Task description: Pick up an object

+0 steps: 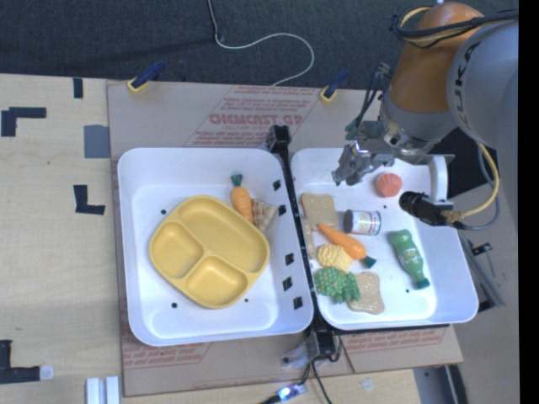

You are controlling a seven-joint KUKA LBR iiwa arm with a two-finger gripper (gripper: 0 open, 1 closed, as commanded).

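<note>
My gripper hangs over the back of the right bin, its dark fingers pointing down and left with nothing seen between them. Just right of it lies a small red tomato. Below are a slice of bread, a small tin can on its side, a carrot, a corn cob, a broccoli piece, a tan cracker and a green bottle.
The left bin holds a yellow divided plate, a second carrot and a small tan piece beside it. A black divider runs between the bins. A white cable lies on the dark surface behind.
</note>
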